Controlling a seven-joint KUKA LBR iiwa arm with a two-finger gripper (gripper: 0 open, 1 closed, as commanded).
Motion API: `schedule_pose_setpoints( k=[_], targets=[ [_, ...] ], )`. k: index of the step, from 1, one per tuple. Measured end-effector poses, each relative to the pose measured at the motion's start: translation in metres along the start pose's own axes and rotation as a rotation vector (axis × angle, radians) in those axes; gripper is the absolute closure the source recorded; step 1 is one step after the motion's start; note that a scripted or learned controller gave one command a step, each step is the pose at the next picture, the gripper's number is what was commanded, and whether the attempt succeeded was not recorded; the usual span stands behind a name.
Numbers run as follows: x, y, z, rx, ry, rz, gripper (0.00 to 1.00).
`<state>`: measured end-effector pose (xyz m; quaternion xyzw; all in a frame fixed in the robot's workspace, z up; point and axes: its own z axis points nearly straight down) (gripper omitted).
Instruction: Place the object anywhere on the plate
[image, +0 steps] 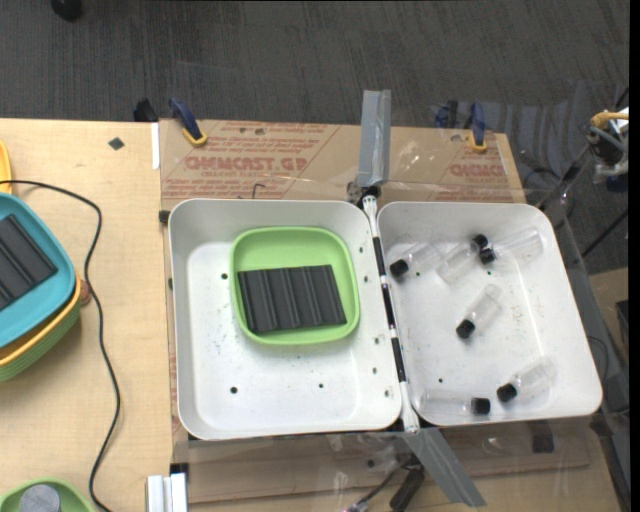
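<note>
Currently logged: green plate (347, 262) in left bin (200, 390), carrying a dark ribbed slab (290, 298). Clear black-capped vials (480, 310) lie scattered in right bin (570, 390). Cardboard sheet (260, 150) behind reads "CHEMCAST GP". My gripper's state: cannot tell.

Green plate (295, 250) with black ribbed insert (293, 298); clear vials (480, 310) with black caps.

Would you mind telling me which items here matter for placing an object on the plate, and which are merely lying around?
For the job:
green plate
clear vials with black caps

Lying about:
stacked trays
black cable
blue clamps
</note>
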<state>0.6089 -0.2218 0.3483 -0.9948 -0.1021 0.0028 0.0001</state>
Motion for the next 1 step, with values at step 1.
schedule_pose_setpoints(
  k=[1],
  targets=[
    [0.0353, 0.0073, -0.0507, 0.0, 0.0, -0.004, 0.0]
  ],
)
